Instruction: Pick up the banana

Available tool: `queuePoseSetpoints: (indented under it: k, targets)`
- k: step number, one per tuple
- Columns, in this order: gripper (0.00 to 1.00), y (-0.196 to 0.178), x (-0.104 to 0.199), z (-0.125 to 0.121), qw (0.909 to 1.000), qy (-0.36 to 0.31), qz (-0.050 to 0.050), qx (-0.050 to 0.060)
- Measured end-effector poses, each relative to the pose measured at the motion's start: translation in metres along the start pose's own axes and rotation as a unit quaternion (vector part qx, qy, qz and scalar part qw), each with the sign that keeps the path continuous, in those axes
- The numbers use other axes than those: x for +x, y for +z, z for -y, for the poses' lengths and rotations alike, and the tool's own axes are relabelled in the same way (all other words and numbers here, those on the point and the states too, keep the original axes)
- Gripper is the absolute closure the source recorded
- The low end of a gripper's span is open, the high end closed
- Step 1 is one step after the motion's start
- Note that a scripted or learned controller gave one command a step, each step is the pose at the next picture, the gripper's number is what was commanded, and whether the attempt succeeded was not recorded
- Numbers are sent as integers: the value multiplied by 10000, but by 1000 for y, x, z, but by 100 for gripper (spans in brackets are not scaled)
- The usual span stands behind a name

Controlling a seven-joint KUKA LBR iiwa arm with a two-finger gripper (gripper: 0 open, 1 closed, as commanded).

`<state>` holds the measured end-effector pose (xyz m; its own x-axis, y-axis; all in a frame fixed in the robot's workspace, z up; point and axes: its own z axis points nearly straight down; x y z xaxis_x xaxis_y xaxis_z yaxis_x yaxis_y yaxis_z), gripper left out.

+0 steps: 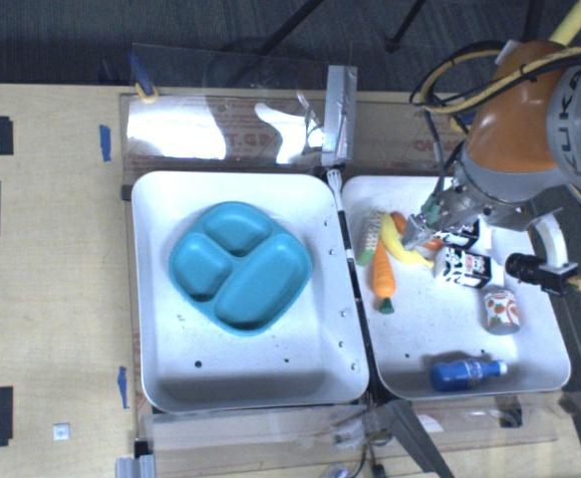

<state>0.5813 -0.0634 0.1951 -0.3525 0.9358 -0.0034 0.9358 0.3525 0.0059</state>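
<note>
Banana (pixel 400 242) lay low in the right bin (pixel 539 366), just beside the carrot (pixel 383 277), and the gripper (pixel 422 229) sat right over its end, fingers hard to read, so the lift looked not yet done.

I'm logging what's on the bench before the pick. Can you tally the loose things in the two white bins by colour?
Blue: 2, a divided blue plastic plate in the left bin and a blue bottle lying in the right bin
Yellow: 1, a yellow banana at the claw
Orange: 1, an orange toy carrot
White, printed: 2, a black-and-white carton and a small white cup
Total: 6
</note>
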Motion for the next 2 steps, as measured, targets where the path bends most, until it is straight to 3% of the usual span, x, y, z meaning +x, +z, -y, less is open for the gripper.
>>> queuePoseSetpoints:
  k: [1,2]
  targets:
    - [100,-70,50,13,9975,703,-7,21]
    - [100,-99,67,23,9972,-744,-5,7]
